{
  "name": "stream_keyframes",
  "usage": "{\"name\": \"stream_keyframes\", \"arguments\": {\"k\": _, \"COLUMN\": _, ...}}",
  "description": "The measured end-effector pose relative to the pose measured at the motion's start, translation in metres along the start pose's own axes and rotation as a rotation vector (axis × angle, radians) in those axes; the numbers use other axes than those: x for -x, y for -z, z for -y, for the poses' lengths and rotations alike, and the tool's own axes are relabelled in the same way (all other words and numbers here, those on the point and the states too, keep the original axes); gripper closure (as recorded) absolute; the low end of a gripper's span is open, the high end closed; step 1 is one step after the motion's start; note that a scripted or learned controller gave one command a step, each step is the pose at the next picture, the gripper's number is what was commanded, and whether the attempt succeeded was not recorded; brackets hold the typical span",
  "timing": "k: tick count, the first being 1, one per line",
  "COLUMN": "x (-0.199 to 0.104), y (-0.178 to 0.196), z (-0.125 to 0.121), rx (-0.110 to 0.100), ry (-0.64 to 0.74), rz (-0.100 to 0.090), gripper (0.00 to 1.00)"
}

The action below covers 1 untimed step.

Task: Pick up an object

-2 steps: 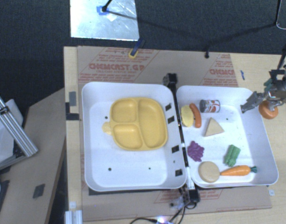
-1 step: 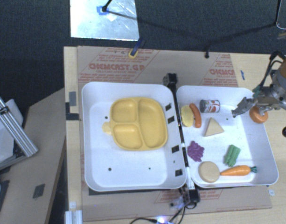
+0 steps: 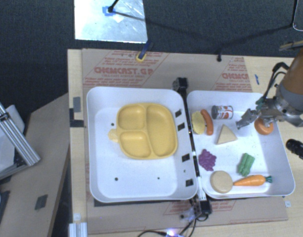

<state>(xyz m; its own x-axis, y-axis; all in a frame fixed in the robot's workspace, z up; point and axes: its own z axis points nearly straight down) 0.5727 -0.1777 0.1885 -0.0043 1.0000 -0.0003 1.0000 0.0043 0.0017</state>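
Far to the gripper's left sits the yellow plastic plate with three parts (image 3: 144,131). Closer left stands the small red and white can (image 3: 222,112), with the pale cheese wedge (image 3: 226,135) below it. The gripper (image 3: 247,118) looks open and holds nothing. The round orange fruit (image 3: 263,127) sits just beside it on its right and could roll off if bumped.

Wooden bench (image 3: 77,147) carries cardboard sheet (image 3: 161,65); on sheet, left white bin (image 3: 99,147), right white bin (image 3: 282,174) touching its right side; metal plate (image 3: 111,14) beyond sheet.
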Motion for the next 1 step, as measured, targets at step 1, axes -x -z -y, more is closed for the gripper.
{"name": "stream_keyframes", "arguments": {"k": 1, "x": -0.0020, "y": -0.0615, "z": 0.0026, "rx": -0.003, "ry": -0.003, "rz": -0.001, "gripper": 0.00}}
